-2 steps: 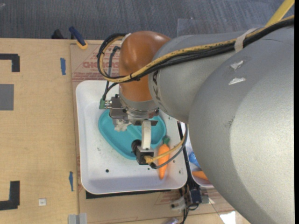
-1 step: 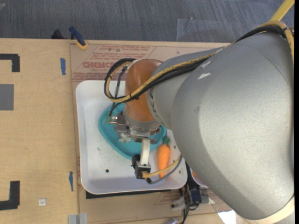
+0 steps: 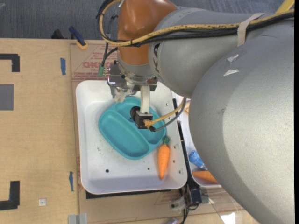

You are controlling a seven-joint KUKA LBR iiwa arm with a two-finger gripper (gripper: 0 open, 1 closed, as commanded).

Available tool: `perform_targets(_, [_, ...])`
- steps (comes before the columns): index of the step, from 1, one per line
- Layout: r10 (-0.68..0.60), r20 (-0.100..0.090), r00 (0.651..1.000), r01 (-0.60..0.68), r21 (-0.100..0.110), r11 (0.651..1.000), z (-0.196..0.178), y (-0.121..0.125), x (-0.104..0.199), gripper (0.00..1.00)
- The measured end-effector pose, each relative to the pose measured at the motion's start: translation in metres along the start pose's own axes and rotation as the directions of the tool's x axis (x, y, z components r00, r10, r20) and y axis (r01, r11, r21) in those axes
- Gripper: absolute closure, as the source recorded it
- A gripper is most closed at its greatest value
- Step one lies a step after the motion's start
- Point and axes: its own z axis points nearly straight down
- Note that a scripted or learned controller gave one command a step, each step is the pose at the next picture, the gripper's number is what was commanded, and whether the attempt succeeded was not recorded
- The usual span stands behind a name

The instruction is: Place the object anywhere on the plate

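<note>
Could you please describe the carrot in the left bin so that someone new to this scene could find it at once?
Start at the shallow white left bin, which holds a teal oval plastic plate. Just off the plate's lower right edge lies the small orange toy carrot, near the bin's right wall. It is the bin's one orange thing, slim and tapered, with a green top.

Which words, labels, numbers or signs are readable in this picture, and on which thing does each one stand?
Red printed lettering on the cardboard sheet, above the left white bin: too blurred and partly hidden by the arm to read.
No text shows on the blue plate, the carrot or the arm.
</note>
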Motion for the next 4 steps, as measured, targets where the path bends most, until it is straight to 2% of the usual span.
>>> perform_targets(1, [0.048, 0.003, 0.999, -0.048, 0.001, 0.999, 0.112, 0.023, -0.002, 1.0])
perform_targets(2, [0.081, 0.0, 0.997, -0.081, 0.003, 0.997, 0.132, 0.056, 0.002, 1.0])
perform_targets(3, [0.261, 0.001, 0.965, -0.261, 0.0, 0.965, -0.021, 0.057, 0.002, 1.0])
perform_targets(4, [0.255, 0.006, 0.967, -0.255, 0.004, 0.967, -0.027, 0.055, 0.003, 1.0])
